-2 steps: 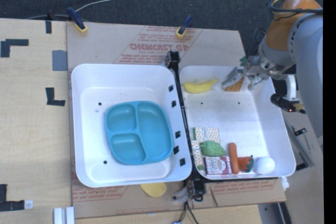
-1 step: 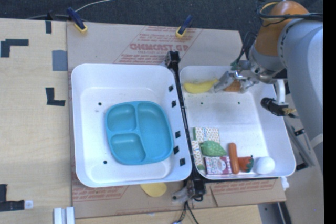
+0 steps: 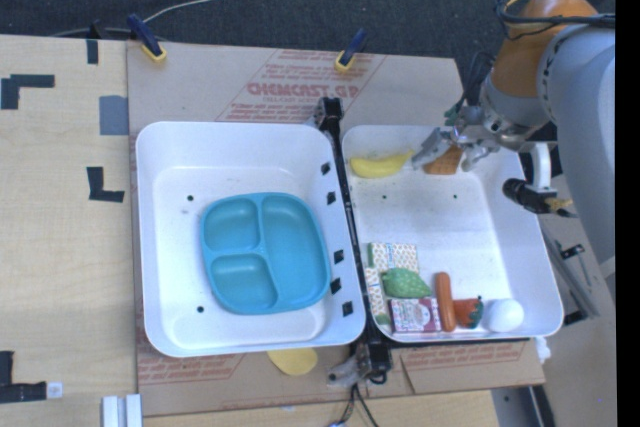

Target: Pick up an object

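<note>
At the far edge of the right bin [image 3: 520,245]: the gripper [image 3: 448,151] is hanging over an orange-brown item [image 3: 444,161]; hold cannot be told.
Risk: item may be slipping, barely caught.
Neighbours: banana [image 3: 378,165] just left; carrot [image 3: 445,300], packets [image 3: 405,300] near; blue tray [image 3: 265,250] left.

- The right bin [image 3: 520,245] lay open across its middle, bare floor between the far and near ends.
- Its near end was crowded: a patterned packet [image 3: 392,256], a green item [image 3: 405,282], a small carton [image 3: 414,315], a carrot [image 3: 446,300] and a white ball [image 3: 504,314] (all close together).
- A yellow banana [image 3: 378,165] and a brown piece [image 3: 445,161] occupied the far end.
- A blue divided plate [image 3: 265,250] filled most of the left bin [image 3: 160,215], leaving its margins free.
</note>
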`<state>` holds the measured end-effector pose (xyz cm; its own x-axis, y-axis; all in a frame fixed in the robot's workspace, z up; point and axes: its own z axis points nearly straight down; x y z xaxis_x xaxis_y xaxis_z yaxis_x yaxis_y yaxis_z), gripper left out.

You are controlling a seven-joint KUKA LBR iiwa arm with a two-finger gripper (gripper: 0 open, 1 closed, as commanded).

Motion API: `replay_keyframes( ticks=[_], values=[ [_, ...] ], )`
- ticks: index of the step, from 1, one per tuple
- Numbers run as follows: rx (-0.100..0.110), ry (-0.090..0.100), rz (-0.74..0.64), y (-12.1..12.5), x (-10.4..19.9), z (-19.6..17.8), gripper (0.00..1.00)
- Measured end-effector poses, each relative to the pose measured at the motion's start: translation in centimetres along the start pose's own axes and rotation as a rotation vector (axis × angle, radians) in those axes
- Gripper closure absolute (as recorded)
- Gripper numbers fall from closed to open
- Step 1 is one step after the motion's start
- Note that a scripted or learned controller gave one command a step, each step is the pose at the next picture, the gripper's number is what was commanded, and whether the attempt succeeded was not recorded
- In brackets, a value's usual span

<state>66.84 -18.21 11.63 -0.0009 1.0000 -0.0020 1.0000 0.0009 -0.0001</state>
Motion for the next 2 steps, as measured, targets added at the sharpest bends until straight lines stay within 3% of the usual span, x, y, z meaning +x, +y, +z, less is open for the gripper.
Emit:
replay_keyframes(
  ticks=[1,2],
  values=[
    [0.002,0.0,0.0,-0.05,0.26,2.3,0.0],
    [0.001,0.0,0.0,-0.03,0.72,1.83,0.0]
  ],
)
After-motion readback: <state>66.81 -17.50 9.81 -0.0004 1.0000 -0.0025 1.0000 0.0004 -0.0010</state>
